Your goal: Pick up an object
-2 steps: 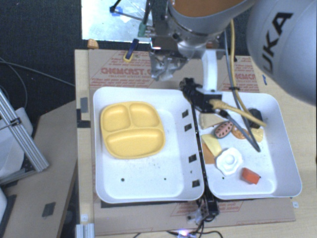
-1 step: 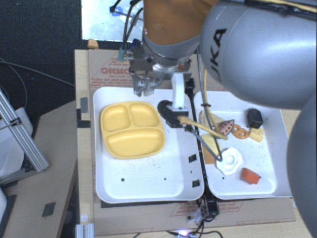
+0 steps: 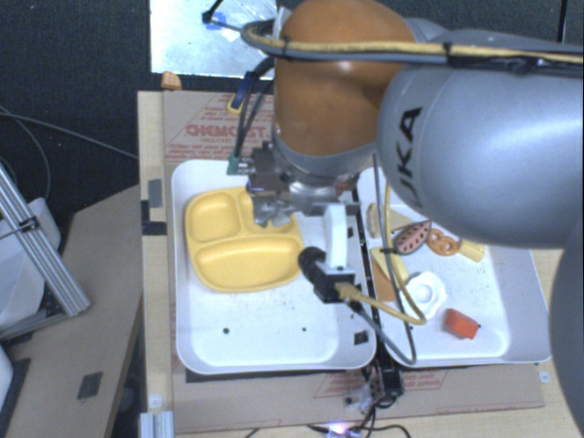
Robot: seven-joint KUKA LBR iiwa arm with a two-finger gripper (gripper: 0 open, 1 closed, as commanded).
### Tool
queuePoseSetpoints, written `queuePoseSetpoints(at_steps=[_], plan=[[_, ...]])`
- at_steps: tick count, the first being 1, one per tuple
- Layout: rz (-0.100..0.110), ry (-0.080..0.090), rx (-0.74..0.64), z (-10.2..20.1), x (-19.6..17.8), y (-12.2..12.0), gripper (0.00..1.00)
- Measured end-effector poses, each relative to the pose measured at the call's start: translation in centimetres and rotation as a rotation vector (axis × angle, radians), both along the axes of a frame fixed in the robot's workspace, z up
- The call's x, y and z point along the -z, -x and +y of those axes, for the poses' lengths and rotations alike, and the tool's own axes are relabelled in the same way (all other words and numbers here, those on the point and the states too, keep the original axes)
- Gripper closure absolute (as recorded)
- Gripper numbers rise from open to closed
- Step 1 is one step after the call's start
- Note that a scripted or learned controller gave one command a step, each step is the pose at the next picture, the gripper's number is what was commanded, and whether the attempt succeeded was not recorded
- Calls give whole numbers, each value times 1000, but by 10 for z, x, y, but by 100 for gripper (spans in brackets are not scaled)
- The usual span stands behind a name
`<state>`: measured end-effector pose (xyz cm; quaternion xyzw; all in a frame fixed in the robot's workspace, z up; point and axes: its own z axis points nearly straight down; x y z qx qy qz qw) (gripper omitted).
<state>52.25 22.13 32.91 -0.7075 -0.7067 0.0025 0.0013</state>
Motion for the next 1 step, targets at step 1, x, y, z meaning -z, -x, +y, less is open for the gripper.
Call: queuePoseSetpoints(at_steps=[1], plan=[[3, 2, 5, -74, 72, 38, 100]])
